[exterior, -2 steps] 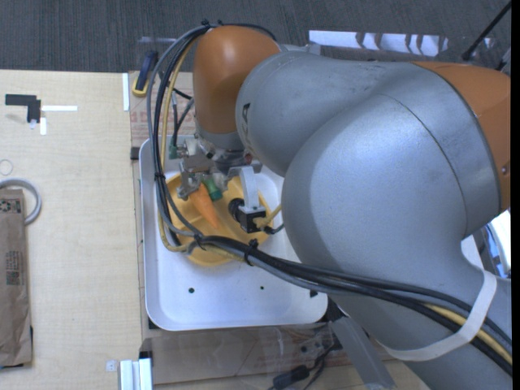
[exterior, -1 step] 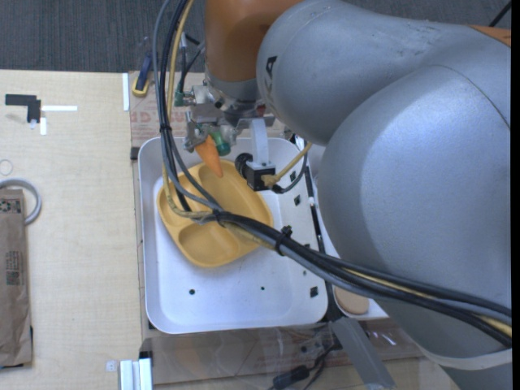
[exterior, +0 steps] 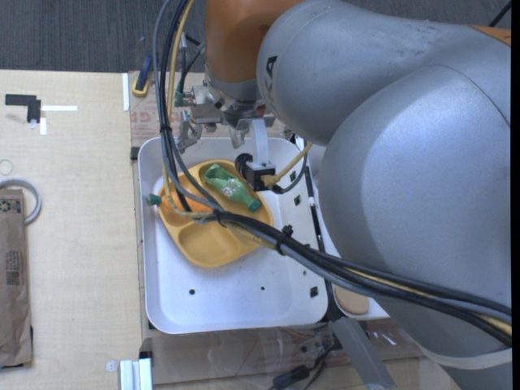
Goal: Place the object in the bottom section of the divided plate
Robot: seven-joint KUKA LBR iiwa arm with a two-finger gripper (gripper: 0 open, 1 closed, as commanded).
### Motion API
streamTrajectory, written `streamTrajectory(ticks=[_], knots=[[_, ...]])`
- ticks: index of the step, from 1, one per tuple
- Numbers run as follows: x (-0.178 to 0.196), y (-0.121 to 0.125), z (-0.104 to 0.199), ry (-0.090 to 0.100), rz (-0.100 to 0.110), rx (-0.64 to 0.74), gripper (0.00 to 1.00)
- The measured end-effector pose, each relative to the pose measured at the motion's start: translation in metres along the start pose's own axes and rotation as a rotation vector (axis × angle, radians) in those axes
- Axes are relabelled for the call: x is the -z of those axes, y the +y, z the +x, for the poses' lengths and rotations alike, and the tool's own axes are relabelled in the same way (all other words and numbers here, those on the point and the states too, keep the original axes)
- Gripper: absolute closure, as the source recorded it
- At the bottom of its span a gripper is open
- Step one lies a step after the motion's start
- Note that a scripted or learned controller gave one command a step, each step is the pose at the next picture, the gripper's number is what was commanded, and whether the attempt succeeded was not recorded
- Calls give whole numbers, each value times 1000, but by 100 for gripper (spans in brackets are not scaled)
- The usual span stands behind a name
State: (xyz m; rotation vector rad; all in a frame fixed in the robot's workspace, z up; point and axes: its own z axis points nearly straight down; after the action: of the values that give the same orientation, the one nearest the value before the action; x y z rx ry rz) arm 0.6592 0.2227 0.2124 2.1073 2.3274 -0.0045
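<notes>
A yellow divided plate (exterior: 207, 249) lies in the left white bin (exterior: 244, 303), under the arm's black cables. A green bottle-like object (exterior: 230, 187) rests on its side in the plate's upper section, toward the far right. The lower section nearest the camera shows bare yellow. My gripper (exterior: 223, 143) hangs just above the plate's far edge, a little beyond the green object. Its fingers (exterior: 188, 134) stand apart with nothing between them, so it is open.
A small teal piece (exterior: 153, 199) pokes out at the plate's left rim. The grey arm (exterior: 390, 136) covers the right bin, where a tan object (exterior: 352, 303) peeks out. On the wooden bench to the left lies a brown paper bag (exterior: 12, 283).
</notes>
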Motion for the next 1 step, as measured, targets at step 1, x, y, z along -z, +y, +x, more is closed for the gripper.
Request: streamTrajectory(ticks=[1], knots=[[-45, 0, 2, 0, 1, 196, 0]])
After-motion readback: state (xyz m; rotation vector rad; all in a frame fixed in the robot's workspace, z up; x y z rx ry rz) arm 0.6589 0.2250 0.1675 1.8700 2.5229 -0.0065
